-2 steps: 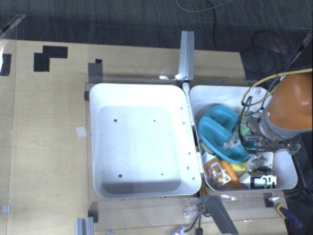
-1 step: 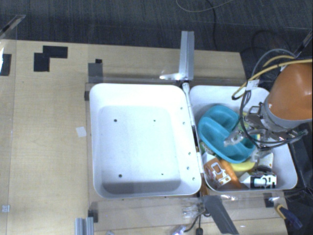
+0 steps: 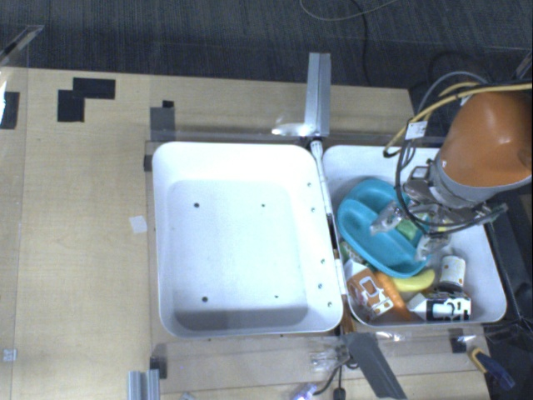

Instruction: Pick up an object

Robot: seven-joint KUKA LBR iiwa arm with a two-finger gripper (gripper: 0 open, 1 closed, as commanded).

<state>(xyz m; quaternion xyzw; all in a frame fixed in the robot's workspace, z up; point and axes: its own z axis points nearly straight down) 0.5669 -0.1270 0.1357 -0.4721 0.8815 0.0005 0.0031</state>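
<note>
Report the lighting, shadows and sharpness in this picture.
Camera view: soft, even light; the left bin shows a faint grey shadow along its near wall, no hard glare; the gripper over the blue bowl looks blurred, its fingers unreadable.

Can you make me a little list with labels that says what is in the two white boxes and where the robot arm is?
left bin: white, shallow, a few small dark dots on its floor
right bin: white, crowded with things
blue bowl: tilted, in the middle of the right bin
yellow thing: tucked under the bowl's near edge
orange packet: near front corner, beside the left bin
black and white container: along the front wall
arm: reaching over the right bin from the right
gripper: down at the bowl
</note>
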